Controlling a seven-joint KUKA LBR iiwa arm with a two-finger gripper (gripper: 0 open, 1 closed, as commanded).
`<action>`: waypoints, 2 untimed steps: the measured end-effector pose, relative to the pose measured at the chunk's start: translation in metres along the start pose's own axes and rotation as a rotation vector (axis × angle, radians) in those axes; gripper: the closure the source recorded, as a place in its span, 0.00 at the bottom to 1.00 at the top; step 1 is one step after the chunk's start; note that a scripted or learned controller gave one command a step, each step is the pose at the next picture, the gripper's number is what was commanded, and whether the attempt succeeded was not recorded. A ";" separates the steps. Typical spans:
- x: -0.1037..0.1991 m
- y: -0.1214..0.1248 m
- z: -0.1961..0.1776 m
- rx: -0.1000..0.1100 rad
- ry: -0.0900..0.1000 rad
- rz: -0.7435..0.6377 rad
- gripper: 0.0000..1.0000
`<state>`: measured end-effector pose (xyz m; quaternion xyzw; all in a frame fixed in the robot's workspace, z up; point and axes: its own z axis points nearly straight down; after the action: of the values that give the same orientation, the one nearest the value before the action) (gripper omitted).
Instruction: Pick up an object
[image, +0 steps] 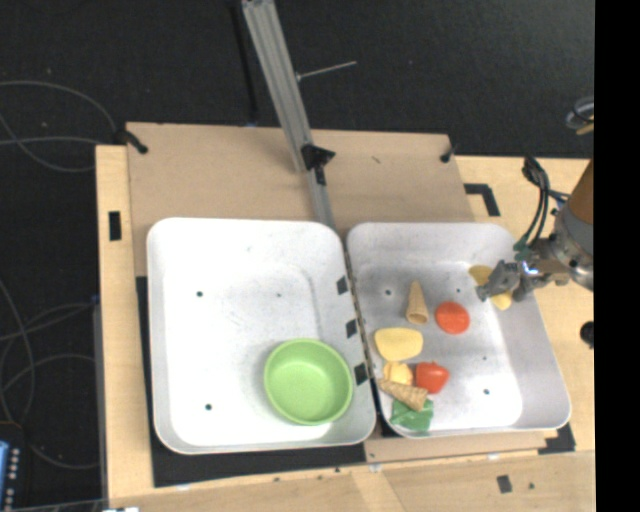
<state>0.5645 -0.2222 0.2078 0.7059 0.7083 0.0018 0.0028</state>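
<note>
Green bowl (308, 380) at 7 o'clock; tool (497, 288), aperture indiscernible, over yellow piece (483, 272) at 3 o'clock: rim-side grasp may slip

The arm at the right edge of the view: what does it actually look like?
The arm enters from the right, with a brownish-orange patch near the frame edge. Dark cables loop down along it to a grey metal gripper with a bright glint on its body.
</note>
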 end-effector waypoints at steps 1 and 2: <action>0.005 -0.006 -0.057 -0.002 -0.001 -0.001 1.00; 0.058 0.011 -0.065 0.002 0.003 -0.006 1.00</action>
<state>0.5750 -0.1643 0.2725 0.7039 0.7103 0.0018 0.0010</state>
